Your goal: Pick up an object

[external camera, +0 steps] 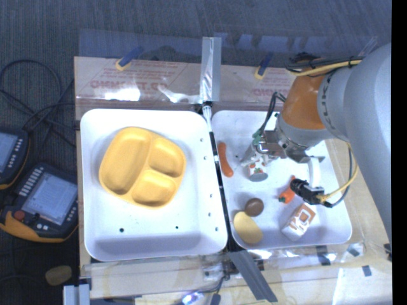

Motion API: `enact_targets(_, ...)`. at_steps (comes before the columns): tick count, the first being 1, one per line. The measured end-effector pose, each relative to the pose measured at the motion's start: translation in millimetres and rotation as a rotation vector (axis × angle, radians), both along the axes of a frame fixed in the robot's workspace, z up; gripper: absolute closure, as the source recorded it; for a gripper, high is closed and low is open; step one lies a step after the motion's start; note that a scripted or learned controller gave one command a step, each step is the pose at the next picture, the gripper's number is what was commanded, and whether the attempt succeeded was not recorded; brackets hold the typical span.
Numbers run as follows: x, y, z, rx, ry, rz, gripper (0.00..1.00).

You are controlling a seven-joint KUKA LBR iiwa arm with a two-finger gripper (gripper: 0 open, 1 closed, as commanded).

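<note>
While the hand [259, 161] hung over the right bin [337, 224], grip state indeterminate, a small cup [257, 170] sat directly beneath; approach step; closing on it appeared next.

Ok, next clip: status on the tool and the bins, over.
Tool low in right bin, over small white item; grip unconfirmed. Carrot, brown ball close by. Yellow tray in left bin.

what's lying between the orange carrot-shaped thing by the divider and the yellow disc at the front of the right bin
In the camera view, a small brown round object lies between the carrot-shaped piece and the yellow disc, just above the disc; otherwise bare white bin floor.
</note>
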State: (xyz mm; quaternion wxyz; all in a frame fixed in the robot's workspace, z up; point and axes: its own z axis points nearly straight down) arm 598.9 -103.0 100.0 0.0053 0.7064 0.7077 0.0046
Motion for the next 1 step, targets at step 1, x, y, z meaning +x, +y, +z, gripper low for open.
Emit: enact_targets(1,29.7,54.0,118.4,-0.001,0.016,0.002,1.0)
